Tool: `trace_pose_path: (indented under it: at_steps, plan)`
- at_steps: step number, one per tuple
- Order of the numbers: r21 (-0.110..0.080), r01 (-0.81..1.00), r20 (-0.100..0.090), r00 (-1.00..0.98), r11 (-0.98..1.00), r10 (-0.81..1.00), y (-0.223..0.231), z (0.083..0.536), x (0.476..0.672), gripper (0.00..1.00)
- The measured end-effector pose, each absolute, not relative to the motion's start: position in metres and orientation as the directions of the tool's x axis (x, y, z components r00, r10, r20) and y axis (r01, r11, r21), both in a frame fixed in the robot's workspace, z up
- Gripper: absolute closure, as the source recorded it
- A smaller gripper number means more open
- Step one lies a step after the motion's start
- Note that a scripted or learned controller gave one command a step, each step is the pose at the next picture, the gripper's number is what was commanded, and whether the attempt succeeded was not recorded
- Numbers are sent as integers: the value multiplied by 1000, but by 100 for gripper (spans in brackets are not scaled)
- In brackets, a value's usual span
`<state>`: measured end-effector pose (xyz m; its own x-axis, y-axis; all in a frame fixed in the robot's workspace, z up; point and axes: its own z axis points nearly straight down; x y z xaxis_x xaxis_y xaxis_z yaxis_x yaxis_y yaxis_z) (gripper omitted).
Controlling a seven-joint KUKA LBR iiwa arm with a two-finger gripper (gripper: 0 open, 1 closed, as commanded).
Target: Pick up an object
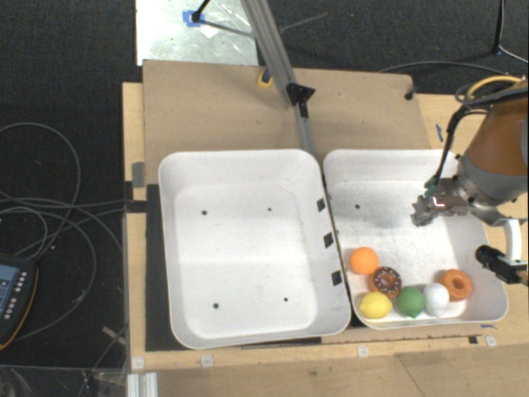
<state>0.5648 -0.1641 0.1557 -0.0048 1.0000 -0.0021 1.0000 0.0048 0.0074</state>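
Note:
Several small objects lie along the near edge of the right bin (388,180): an orange ball (364,260), a brown sprinkled doughnut (386,280), a yellow ball (375,305), a green ball (410,302), a white ball (436,297) and an orange ring (456,284). My gripper (427,212) hangs over the right-hand middle of that bin, behind the objects and apart from them. Nothing shows between its fingers.
The left bin (182,180) sits beside the right one, with black clips along the shared rim. A slanted grey pole (273,40) crosses the back of the bench. Cables lie on the floor at left.

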Motion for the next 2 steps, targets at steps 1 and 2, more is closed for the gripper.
trace_pose_path:
  at_steps: [1, 2]
  plan:
    - [7, 1000, -2, -6, 6, 1000, -159, 201, 568, 100]
    - [6, 1000, -2, -6, 6, 1000, -158, 245, 570, 100]
